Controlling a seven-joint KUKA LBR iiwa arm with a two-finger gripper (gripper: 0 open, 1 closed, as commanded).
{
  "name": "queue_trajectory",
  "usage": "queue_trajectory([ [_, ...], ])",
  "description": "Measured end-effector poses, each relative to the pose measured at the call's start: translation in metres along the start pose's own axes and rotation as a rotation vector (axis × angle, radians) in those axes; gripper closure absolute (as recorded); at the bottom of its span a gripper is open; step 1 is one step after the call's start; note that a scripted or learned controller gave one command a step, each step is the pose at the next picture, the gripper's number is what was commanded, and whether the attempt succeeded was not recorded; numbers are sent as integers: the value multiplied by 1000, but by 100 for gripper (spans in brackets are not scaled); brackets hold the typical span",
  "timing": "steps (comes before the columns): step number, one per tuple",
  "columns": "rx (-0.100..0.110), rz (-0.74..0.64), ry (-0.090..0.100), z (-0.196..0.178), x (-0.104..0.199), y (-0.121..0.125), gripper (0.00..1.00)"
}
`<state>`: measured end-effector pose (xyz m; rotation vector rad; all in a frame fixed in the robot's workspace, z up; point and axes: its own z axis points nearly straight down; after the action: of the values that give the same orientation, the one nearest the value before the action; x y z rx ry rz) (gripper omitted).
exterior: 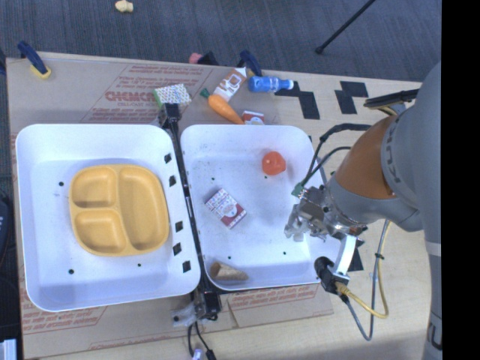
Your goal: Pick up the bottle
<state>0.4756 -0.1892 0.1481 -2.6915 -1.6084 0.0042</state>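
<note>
A small blue bottle (268, 84) lies on its side on the cardboard behind the right bin (247, 137). To its left lies a white bottle with an orange label (229, 85), also outside the bin. My gripper (298, 225) hangs low over the right bin's right side, far in front of both bottles. Nothing shows in the gripper's grasp. The grey arm with its orange band (367, 172) reaches in from the right.
In the right bin lie a red round toy (274, 163), a small red-and-white box (226, 208) and a brown piece (227, 274) at the front wall. An orange carrot (224, 109) rests behind the bin. A yellow divided plate (118, 208) sits in the left bin.
</note>
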Motion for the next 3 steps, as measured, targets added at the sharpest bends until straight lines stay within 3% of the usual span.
queue_trajectory([
  [1, -3, 105, 0, -19, 28, -14, 100],
  [3, -2, -74, 0, -30, 40, -21, 100],
])
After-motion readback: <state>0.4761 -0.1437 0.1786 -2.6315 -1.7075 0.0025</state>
